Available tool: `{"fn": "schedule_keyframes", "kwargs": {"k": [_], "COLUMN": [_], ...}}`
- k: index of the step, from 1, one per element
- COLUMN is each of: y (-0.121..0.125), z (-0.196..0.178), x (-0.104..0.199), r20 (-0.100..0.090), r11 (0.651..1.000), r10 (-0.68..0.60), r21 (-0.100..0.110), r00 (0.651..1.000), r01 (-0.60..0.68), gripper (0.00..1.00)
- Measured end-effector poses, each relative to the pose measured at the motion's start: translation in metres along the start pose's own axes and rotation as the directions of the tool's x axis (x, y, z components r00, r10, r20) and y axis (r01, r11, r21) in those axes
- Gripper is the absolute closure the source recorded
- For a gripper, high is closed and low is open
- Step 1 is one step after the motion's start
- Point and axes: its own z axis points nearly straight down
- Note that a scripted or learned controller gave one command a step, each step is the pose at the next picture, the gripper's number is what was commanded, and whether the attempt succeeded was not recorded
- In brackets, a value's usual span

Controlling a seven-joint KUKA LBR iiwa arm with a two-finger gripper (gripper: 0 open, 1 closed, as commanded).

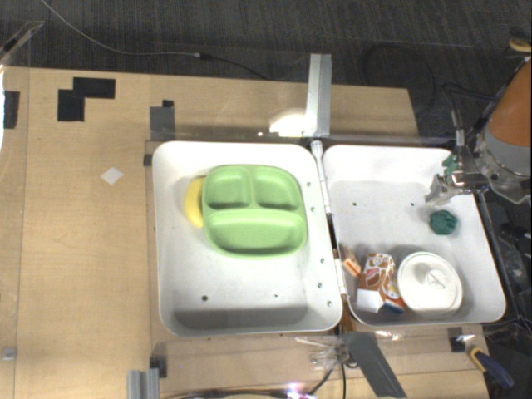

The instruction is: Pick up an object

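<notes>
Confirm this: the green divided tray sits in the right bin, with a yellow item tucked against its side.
Wrong bin. The camera view shows the green divided tray in the left bin, with the yellow item tucked against its side.

Bright, even overhead light washes the two white bins (249,310) almost featureless. A glare patch burns on the bench just above them. Shadows beneath them are soft; detail is slightly blurry throughout.

A light wooden bench (75,248) carries two shallow white bins side by side, touching along their inner edges: a left bin (241,298) and a right bin (374,189). Black patches (83,96) mark the bench's far-left corner.
</notes>
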Motion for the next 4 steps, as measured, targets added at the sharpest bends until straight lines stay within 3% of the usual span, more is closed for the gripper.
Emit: {"fn": "schedule_keyframes", "kwargs": {"k": [1, 2, 3, 4], "y": [0.000, -0.007, -0.013, 0.049], "z": [0.001, 0.066, 0.107, 0.120], "x": [0.000, -0.038, -0.037, -0.042], "r20": [0.000, -0.001, 0.001, 0.000], "r11": [1.000, 0.998, 0.991, 0.990], "r10": [0.000, -0.065, -0.136, -0.140], "r21": [0.001, 0.004, 0.000, 0.000], "r00": [1.000, 0.998, 0.991, 0.990], "r01": [0.000, 0.065, 0.136, 0.140], "gripper": [0.00, 0.00, 0.00, 0.00]}}
